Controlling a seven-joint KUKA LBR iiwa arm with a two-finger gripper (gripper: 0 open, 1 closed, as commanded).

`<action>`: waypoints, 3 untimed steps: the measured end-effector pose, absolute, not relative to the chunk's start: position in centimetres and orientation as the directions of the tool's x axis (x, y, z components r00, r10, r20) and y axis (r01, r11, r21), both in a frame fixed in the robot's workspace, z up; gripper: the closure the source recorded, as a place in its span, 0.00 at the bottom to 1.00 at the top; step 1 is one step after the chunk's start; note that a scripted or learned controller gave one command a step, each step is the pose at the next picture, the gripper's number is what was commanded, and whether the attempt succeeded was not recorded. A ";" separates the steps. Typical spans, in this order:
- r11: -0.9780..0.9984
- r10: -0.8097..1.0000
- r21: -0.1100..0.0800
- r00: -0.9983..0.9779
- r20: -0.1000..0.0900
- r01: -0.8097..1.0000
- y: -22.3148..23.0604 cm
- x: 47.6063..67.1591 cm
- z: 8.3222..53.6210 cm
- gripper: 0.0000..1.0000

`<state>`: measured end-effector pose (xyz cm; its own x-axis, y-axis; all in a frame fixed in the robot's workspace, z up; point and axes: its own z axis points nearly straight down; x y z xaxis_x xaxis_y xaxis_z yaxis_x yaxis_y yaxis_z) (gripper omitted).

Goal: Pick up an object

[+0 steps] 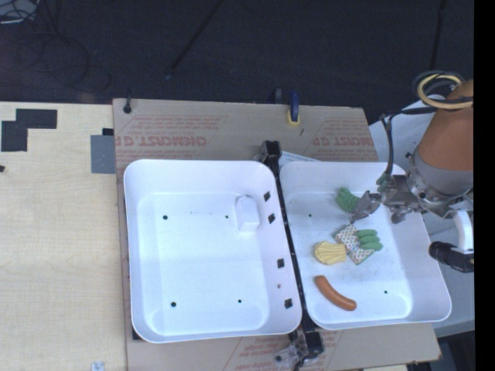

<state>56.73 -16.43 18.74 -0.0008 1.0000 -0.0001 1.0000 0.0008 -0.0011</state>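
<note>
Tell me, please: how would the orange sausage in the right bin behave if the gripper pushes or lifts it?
The orange sausage is long and rounded, so a sideways push would probably roll it across the flat floor of the right bin. Its skin looks smooth, so it may slip between fingers. It lies apart from the other items, which should ease a grasp.

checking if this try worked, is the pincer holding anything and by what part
Cannot be told. The pincer sits low over the right bin, right beside the green toy, but the view is too small to show anything between its tips.

A pale wooden desk (54, 230) and cardboard sheet (232, 126) lie left of the fingers; black cables (46, 22) trail beyond.
</note>
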 end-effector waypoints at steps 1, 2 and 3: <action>0.002 1.000 -0.005 -0.001 0.002 1.000 -14.1 58.0 8.3 0.00; -0.005 1.000 -0.005 0.005 0.001 1.000 -14.4 57.9 9.7 1.00; 0.011 1.000 0.008 -0.011 0.004 1.000 -4.1 60.6 19.4 1.00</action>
<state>60.65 -4.14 19.37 -0.0110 0.9999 0.0037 0.9999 0.0110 0.0080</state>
